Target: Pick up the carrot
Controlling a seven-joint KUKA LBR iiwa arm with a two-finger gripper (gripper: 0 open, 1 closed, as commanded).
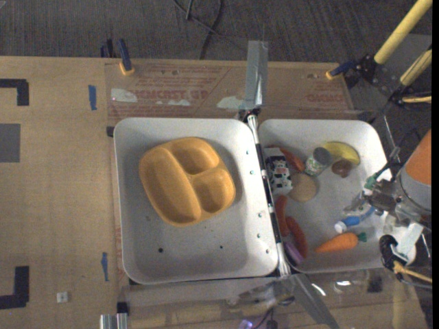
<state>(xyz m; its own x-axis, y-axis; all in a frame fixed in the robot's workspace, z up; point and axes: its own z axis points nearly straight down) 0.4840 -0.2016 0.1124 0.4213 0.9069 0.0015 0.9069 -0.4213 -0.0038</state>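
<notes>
Near the front wall of the right bin point(370, 132) lies the carrot point(339, 243), tip pointing left, untouched. Just above it sits a small blue-and-white bottle point(353, 220). At the bin's right edge hangs the gripper point(376, 196), apart from the carrot. The left bin point(130, 204) holds an orange divided plate point(186, 179).

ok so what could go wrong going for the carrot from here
1. The carrot lies close to the right bin's near wall, so a finger may strike the rim.
2. A small blue and white object sits just beside the carrot's leafy end; the gripper above it could nudge or grab that instead.
3. The carrot is tapered and lies slanted, so it may slip out of a pinch.
</notes>
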